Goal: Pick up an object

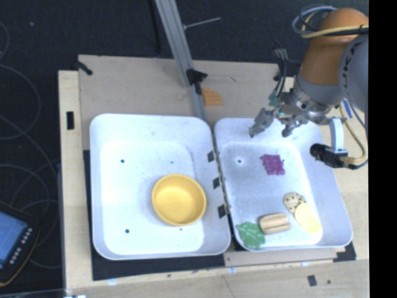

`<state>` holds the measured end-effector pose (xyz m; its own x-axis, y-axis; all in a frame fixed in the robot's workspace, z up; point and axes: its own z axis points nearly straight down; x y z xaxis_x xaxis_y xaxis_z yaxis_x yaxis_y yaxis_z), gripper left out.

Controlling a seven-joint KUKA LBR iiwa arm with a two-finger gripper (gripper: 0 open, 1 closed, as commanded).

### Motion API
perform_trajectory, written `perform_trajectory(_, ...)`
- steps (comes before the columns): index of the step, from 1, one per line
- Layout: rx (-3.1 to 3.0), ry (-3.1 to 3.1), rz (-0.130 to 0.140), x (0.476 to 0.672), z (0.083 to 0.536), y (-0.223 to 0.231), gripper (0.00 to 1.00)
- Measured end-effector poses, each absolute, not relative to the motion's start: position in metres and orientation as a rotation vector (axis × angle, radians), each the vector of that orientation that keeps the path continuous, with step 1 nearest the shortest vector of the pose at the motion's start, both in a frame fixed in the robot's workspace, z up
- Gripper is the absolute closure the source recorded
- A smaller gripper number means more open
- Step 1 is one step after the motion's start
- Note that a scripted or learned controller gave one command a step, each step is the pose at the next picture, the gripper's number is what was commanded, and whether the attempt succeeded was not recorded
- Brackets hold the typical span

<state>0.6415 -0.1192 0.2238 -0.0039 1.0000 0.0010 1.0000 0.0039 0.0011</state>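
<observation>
A plain yellow round bowl (179, 198) sits in the left shallow white bin (111, 141). In the right white bin (329, 191): a purple knobbly lump (272, 164), a tan disc with dark speckles (293, 199), a pale yellow oval piece (307, 218), a beige bread-like roll (274, 223), and a green leafy piece (250, 234).

Both white bins (111, 135) appear smooth glossy plastic, the yellow bowl (178, 198) likewise glossy plastic, the bench (130, 85) matt wood-like board.

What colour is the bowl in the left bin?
Yellow: the bowl shows best in the camera view.
</observation>
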Motion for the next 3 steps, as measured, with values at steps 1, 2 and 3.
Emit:
perform_trajectory(1,2.217,2.226,0.002,0.642,0.224,-0.119,0.0)
perform_trajectory(2,2.219,2.225,-0.007,0.642,0.175,-0.112,0.0)
perform_trajectory(3,2.217,2.227,-0.009,0.648,0.115,-0.112,0.0)
